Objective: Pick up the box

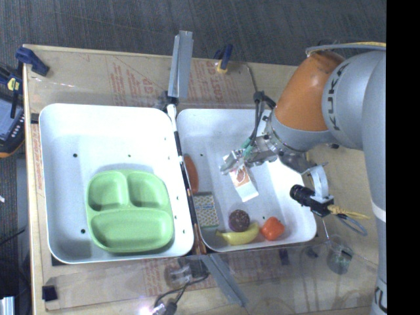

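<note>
The box (pixel 245 182) is small and white with a red-orange label, and it lies at a slant in the middle of the right bin (pixel 213 126). My gripper (pixel 237 162) reaches in from the right and sits right at the box's upper end. Its metal fingers are closed around that end, and the rest of the box trails down and to the right below them. The orange-banded wrist (pixel 305 104) hides the bin's far right corner.
In the right bin a yellow banana (pixel 239 237), a dark round fruit (pixel 239 218) and a red-orange fruit (pixel 272 228) lie at the front. A patterned flat pack (pixel 205 209) and an orange-red sausage shape (pixel 190 172) lie along its left wall. The left bin (pixel 65 143) holds a green divided tray (pixel 129 212).
</note>
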### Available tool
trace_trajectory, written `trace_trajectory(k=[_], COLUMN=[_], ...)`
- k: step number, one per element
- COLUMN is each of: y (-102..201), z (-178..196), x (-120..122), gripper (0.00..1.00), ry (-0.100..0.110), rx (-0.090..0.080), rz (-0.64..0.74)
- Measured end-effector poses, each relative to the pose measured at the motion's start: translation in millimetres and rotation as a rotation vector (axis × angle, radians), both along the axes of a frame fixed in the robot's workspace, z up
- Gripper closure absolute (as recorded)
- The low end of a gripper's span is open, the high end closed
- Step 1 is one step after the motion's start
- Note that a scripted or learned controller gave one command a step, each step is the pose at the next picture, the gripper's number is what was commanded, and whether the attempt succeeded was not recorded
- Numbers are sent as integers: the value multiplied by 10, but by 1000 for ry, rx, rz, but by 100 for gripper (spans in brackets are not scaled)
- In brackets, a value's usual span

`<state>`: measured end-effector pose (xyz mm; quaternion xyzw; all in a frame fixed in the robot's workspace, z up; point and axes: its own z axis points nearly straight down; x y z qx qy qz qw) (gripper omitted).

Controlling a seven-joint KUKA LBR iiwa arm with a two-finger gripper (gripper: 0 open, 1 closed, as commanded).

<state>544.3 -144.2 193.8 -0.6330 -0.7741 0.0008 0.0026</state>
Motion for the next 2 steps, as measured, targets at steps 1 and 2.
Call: trace_trajectory(k=[1,2], y=[760,1196], z=[222,-32], x=[-148,-471], gripper=[100,100], ry=[-1,1], rx=[0,-1], rz=[298,-46])
